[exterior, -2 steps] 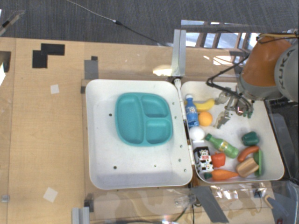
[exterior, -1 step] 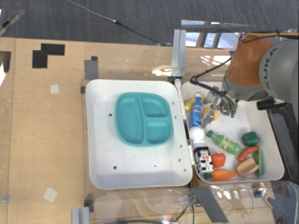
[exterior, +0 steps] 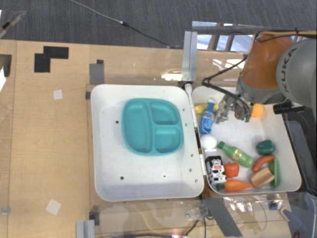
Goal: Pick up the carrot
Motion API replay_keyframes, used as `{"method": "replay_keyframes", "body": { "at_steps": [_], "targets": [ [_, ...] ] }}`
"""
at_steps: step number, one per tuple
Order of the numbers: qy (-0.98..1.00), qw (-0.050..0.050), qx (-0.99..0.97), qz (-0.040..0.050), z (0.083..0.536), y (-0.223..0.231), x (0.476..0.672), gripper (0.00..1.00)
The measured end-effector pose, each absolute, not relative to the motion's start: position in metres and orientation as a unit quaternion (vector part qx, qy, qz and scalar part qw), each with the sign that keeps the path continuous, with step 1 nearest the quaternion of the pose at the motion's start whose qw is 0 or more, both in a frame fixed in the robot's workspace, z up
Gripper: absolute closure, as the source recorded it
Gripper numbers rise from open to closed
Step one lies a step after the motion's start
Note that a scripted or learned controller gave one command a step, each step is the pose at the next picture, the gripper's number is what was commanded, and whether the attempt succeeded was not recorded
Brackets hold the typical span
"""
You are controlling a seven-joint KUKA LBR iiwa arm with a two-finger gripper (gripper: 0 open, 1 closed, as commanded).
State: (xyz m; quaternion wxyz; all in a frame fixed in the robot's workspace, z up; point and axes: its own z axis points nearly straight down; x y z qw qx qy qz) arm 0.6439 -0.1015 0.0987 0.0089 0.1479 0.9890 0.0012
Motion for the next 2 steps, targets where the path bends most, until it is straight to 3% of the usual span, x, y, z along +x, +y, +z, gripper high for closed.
{"method": "replay_keyframes", "body": {
  "at_steps": [1, 2],
  "targets": [
    [0.996, 0.003, 0.094, -0.0008, 0.127, -0.175, 0.637, 1.00],
    [0.998, 0.007, -0.068, -0.0017, 0.297, -0.168, 0.586, 1.00]
  ]
}}
